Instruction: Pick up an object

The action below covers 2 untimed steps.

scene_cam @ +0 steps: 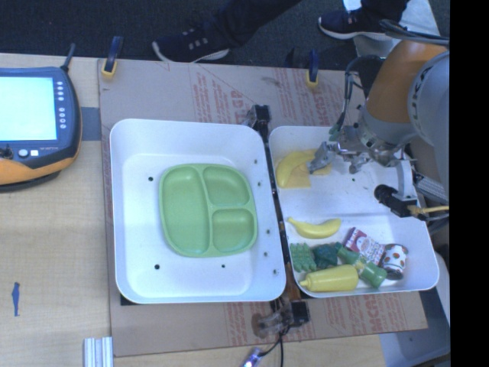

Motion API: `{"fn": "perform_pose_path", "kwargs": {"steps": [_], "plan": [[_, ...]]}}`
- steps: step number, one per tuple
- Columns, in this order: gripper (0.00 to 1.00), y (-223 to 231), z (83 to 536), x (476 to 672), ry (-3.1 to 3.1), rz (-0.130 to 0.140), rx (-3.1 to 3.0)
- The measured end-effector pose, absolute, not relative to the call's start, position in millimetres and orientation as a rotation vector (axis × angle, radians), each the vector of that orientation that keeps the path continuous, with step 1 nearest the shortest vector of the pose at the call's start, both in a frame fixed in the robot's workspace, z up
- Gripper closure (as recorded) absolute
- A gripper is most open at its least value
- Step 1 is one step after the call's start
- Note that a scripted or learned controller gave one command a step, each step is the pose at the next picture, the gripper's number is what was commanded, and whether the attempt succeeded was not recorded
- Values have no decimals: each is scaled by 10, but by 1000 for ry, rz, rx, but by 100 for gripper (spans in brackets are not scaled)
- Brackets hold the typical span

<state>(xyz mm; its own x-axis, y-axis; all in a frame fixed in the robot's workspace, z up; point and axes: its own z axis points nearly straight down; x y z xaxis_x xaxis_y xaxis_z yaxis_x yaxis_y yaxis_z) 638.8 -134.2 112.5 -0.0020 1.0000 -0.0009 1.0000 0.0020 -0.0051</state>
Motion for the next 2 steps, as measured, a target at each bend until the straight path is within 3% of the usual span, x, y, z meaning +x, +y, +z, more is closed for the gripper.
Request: {"fn": "perform_pose_path", "kwargs": {"steps": [1, 2], "plan": [[0, -1321, 916, 6561, -2225, 3, -2216], [0, -1251, 918, 6559, -2224, 5, -2215]]}}
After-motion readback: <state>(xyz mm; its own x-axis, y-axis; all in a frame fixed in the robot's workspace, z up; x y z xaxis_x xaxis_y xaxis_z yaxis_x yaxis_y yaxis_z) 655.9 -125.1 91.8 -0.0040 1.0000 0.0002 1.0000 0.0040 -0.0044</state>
